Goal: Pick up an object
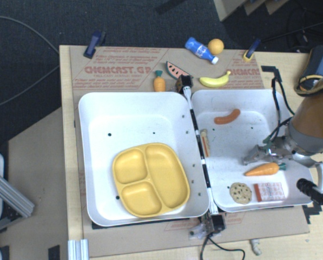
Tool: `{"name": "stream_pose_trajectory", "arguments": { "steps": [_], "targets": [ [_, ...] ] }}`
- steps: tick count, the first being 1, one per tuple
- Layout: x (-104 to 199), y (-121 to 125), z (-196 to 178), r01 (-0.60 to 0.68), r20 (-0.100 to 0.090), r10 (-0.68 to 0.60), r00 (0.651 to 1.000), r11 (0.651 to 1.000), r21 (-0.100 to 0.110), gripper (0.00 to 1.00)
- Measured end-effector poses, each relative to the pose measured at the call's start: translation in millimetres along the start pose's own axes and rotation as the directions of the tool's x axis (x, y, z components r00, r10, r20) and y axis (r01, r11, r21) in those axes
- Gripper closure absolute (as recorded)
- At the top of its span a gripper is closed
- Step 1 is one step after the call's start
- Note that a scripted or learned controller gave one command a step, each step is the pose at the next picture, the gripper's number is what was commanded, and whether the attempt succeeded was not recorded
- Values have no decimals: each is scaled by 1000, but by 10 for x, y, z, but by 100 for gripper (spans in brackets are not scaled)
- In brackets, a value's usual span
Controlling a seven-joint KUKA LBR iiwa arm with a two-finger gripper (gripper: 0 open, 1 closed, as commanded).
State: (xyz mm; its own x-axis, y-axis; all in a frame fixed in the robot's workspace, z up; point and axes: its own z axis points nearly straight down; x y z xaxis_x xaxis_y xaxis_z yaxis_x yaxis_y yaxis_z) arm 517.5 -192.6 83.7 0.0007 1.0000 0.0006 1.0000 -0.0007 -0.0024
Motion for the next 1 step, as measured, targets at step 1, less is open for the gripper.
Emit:
{"name": "stream_pose_trajectory", "arguments": {
  "steps": [1],
  "targets": [
    [-156, 497, -13, 1, 2, -1, 1000, 1000, -4, 0]
  ]
}}
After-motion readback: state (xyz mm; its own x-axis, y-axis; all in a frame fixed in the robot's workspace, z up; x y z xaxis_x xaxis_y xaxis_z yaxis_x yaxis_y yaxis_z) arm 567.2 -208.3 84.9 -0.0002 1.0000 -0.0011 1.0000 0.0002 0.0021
